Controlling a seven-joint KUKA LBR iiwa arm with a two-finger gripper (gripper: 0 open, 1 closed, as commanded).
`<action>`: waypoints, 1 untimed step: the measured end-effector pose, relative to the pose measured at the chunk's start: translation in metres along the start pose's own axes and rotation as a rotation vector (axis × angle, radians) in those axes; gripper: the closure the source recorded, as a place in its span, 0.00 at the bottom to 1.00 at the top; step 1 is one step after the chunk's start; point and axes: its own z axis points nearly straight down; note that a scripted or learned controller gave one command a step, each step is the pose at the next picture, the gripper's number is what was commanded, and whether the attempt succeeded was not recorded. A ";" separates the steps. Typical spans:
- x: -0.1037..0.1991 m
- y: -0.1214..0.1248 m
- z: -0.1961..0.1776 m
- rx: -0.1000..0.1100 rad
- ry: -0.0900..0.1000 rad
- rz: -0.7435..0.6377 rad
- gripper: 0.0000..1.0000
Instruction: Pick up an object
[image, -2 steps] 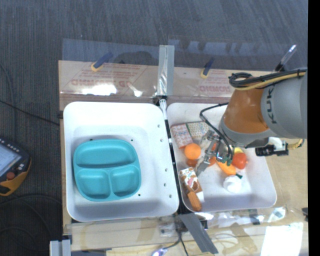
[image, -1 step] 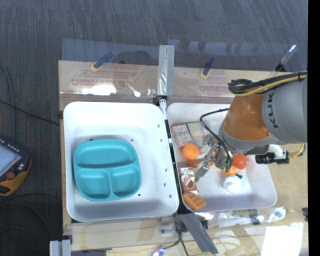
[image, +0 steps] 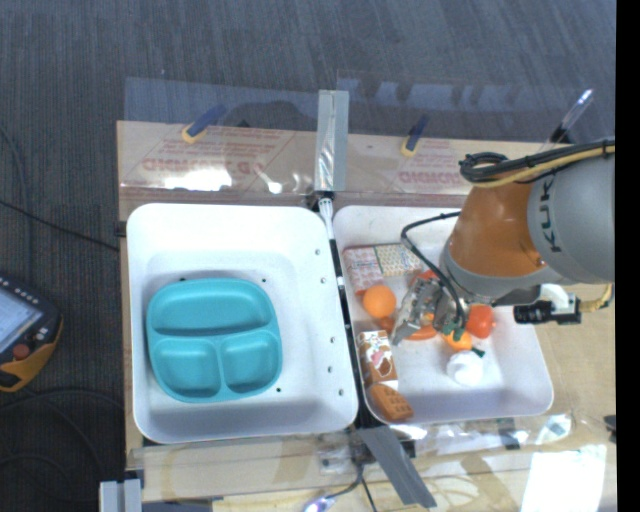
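1. Left bin: we list one teal divided tray, well apart from the arm; no hazard here.
2. Right bin, left wall: a snack packet and a brown item; crowding could let a sweep nudge them.
3. Orange ball: just beside the gripper; we judge it may roll off if clipped.
4. Gripper: low among the clutter; we cannot tell how the jaws stand.
5. White bottle with orange cap: near enough for an accidental knock.
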 end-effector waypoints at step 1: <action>-0.021 0.076 -0.082 0.004 0.023 0.139 1.00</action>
